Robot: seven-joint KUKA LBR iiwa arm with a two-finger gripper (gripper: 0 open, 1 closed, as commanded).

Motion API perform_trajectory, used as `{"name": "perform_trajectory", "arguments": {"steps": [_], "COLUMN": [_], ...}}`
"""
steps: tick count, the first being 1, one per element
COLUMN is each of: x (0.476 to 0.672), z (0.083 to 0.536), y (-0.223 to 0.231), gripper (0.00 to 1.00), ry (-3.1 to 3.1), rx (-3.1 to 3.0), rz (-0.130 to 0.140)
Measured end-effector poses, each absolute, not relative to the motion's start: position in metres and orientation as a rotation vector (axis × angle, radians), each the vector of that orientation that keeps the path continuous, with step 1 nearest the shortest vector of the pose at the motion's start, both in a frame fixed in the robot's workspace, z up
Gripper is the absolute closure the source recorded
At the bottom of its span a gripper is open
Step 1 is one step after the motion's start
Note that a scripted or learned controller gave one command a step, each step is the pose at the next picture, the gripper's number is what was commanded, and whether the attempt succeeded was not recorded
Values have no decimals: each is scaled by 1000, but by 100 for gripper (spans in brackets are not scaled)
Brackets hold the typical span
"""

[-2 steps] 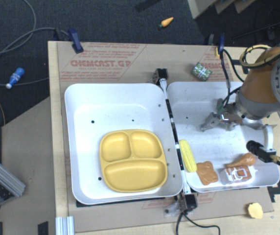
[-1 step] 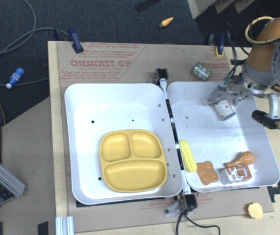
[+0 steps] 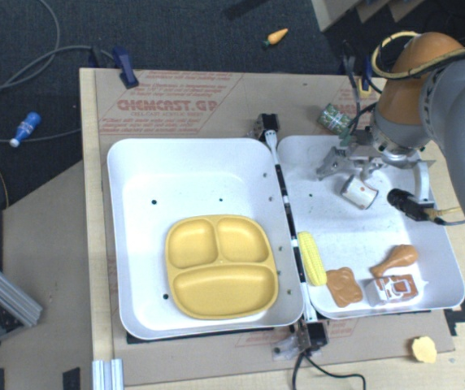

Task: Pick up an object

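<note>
My gripper (image 3: 351, 169) hangs over the back part of the right bin (image 3: 444, 242), its grey fingers (image 3: 328, 167) spread open with nothing between them. A small white block (image 3: 360, 192) with a red mark lies on the bin floor just in front of the fingertips. Along the front of the same bin lie a yellow corn cob (image 3: 310, 258), a brown toy piece (image 3: 343, 286), a tan drumstick (image 3: 396, 258) and a small orange-and-white packet (image 3: 395, 288). The left bin (image 3: 135, 185) holds a yellow divided plate (image 3: 220, 265).
A green can (image 3: 334, 119) lies on the cardboard behind the right bin. A yellow lump (image 3: 423, 348) sits off the bench's front right corner. On the dark floor are a blue bottle (image 3: 25, 127) and an orange bit (image 3: 276, 35). A blue clamp (image 3: 123, 66) grips the board's back left.
</note>
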State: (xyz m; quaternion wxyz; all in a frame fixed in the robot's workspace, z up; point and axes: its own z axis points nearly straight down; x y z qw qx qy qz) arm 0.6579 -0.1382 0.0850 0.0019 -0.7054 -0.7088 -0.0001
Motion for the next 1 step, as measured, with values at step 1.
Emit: {"name": "perform_trajectory", "arguments": {"steps": [1], "x": [626], "z": [85], "y": [-147], "gripper": [0], "ry": [-2217], "rx": [-2221], "rz": [4]}}
